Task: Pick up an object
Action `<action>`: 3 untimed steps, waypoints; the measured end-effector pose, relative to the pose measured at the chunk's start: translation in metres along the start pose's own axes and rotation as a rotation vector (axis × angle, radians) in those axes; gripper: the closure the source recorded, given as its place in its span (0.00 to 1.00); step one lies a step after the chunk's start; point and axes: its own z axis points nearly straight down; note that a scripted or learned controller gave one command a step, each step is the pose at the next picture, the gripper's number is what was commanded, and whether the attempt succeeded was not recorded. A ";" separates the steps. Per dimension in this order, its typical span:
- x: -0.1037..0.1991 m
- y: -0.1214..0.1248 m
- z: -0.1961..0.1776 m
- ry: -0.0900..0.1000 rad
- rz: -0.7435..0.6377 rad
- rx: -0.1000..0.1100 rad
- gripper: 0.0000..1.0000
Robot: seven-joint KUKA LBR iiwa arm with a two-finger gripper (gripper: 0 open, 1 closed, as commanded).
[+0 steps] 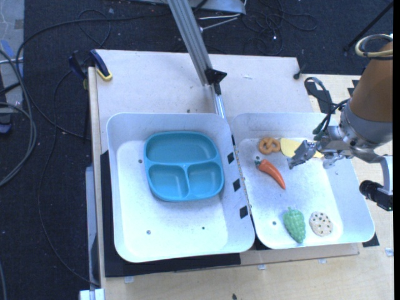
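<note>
The arm [374, 99] reached in over the right bin [350, 224], its end effector [301, 156] hanging low beside a yellow piece [289, 147] and a pretzel [269, 145]. I could not tell whether it was apart or together. A carrot [271, 172] lay just below-left of it. A green piece [295, 224] and a cookie [320, 224] sat near the front wall. A blue tray [184, 165] lay in the left bin [125, 230].

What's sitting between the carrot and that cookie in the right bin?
From the camera view, just bare white bin floor between the carrot and the cookie; the green leafy toy lies beside the cookie.
</note>
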 end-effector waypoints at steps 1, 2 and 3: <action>0.001 -0.001 0.064 0.001 0.001 0.004 0.00; -0.002 0.000 0.108 0.001 0.001 0.002 0.00; -0.002 0.001 0.095 0.000 0.001 -0.003 1.00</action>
